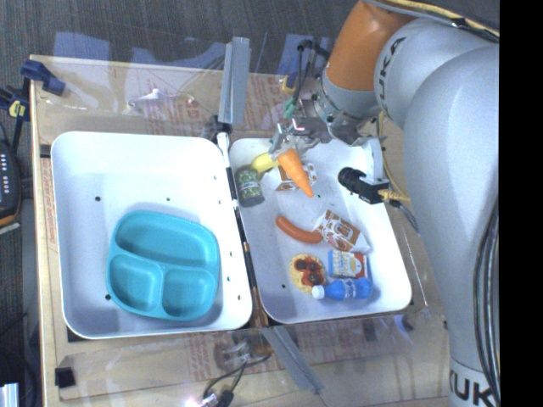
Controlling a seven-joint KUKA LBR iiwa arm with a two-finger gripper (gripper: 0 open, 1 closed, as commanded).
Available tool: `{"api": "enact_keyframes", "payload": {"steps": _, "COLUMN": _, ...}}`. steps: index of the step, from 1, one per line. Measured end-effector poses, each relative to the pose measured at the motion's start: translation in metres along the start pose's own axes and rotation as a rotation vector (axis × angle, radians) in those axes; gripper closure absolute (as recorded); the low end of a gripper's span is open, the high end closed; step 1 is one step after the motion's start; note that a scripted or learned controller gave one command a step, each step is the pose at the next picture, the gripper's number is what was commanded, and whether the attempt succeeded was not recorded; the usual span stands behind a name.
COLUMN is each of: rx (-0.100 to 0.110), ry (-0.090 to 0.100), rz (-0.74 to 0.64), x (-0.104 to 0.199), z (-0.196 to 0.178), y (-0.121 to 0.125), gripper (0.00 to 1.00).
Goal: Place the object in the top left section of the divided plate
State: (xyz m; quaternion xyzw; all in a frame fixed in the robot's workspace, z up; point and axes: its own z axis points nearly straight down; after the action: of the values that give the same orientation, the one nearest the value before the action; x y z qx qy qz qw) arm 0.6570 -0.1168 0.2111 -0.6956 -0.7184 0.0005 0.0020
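Camera view. Grey arm [441, 142], nearest the lens, takes up the right side and is cut off at the lower margin. Its orange band [365, 41] sits above the wrist, and its bulk hides the far right corner of the right bin [382, 244].

The gripper [290, 136] hangs over the far left part of the right bin. It is small and cluttered with cabling, so whether the jaws are open or closed cannot be told.

The carrot [295, 170] lies in the right bin directly under the gripper. Its long axis is diagonal, with the broad end toward the far left, next to the gripper, and the tip toward the near right. Contact between carrot and gripper cannot be confirmed.

- **Beside the carrot:** a yellow piece [262, 162] lies just left of the broad end, partly covered. A dark jar [249, 186] stands near the bin's left wall.
- **Nearer the camera:** a sausage [298, 229], a brown packet [338, 230], a round red-and-yellow toy [307, 270], a labelled carton [346, 264] and a blue bottle [346, 290]. The printing on these is too small to read.

The divided plate [113, 270], teal, rests in the near part of the left bin [76, 227], well apart from the carrot. Its one large section lies on the far side and two smaller sections on the near side. Both bins sit on the worktop [170, 100].
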Motion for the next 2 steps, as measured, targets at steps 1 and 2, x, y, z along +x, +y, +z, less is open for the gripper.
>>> {"api": "enact_keyframes", "payload": {"steps": 1, "rx": 0.002, "ry": -0.003, "rz": -0.023, "x": 0.065, "z": 0.021, "y": -0.089, "gripper": 1.0}}
{"api": "enact_keyframes", "payload": {"steps": 2, "rx": 0.001, "ry": -0.002, "rz": -0.003, "x": 0.136, "z": 0.004, "y": -0.157, "gripper": 1.0}}
